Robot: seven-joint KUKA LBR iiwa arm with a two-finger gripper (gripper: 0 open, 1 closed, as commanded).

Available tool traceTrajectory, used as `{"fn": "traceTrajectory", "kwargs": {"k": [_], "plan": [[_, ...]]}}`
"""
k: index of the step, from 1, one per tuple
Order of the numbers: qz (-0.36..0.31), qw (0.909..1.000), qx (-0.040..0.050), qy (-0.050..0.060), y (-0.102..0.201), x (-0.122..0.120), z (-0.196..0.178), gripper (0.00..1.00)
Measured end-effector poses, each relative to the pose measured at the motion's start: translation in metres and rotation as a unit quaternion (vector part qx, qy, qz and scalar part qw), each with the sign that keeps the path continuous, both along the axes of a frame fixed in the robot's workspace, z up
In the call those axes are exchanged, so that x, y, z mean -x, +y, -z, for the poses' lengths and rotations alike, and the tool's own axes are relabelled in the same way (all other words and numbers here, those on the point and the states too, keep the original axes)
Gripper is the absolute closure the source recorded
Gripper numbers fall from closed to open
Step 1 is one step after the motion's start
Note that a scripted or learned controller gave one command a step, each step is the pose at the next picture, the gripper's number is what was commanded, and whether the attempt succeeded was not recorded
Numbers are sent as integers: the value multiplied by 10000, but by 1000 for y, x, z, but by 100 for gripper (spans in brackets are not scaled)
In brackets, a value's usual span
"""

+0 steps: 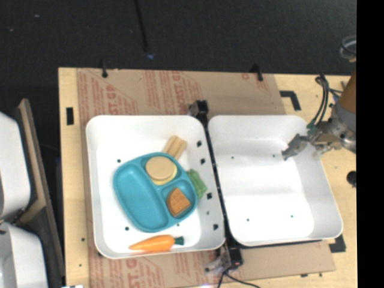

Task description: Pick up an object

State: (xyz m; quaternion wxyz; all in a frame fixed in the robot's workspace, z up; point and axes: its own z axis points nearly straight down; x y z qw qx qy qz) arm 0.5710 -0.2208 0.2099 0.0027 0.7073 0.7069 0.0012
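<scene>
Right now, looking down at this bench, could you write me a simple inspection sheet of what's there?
Surface: wooden bench bearing two shallow white bins side by side, left bin and right bin.
Job's things: all in the left bin: blue divided plastic tray holding a round tan disc and a brown waffle-like piece; orange toy carrot near the front wall; tan block and green piece at the tray's edge.
Clutter: nothing seen.
Grippers: grey two-finger gripper over the right bin's far right corner, nothing between its fingers.
Cables: dark cables by the arm.
Surroundings: dark floor; white units at left.
</scene>
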Motion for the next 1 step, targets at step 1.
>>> {"fn": "traceTrajectory", "kwargs": {"k": [1], "plan": [[2, 10000, 1, -16, 1, -18, -89, 0]]}}
